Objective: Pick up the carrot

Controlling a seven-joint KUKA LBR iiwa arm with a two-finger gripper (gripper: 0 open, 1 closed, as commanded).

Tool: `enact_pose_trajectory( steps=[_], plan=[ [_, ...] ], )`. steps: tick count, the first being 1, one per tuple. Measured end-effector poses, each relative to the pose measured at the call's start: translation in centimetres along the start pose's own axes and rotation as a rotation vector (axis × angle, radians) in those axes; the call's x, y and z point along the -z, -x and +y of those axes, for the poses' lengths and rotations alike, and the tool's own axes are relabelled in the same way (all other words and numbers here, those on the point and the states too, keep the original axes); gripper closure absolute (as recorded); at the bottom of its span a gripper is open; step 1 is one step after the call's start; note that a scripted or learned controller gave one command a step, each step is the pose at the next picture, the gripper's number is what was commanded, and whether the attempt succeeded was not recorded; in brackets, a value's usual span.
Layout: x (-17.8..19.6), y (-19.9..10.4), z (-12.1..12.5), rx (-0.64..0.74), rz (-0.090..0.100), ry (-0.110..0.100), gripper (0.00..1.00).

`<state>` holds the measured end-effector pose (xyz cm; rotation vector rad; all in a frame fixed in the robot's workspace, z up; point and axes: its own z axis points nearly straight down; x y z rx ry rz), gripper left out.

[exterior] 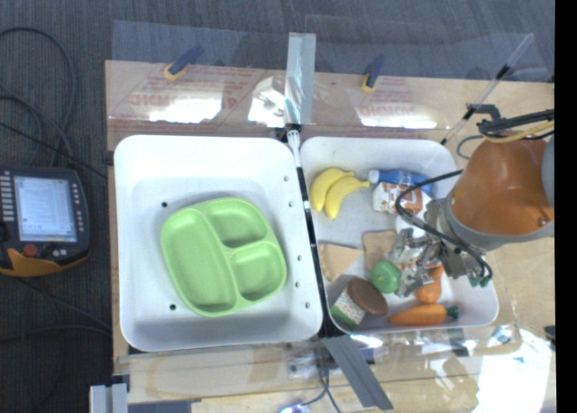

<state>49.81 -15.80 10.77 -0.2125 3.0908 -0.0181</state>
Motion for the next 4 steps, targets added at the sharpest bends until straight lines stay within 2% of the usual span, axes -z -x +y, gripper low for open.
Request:
enact_pose_trajectory(
  steps=[1,2,3,4],
  plan=[
    [11.2,1.1,3.5,0.073,0.031,0.013,1.00],
    [14.4,1.0,0.4,0.237,0.037,0.019,1.00],
    [17.5,1.0,-5.7,0.253,0.036,0.018,1.00],
    [18.9,-0.5,-6.6,0.617,0.032,0.027,1.00]
  ],
)
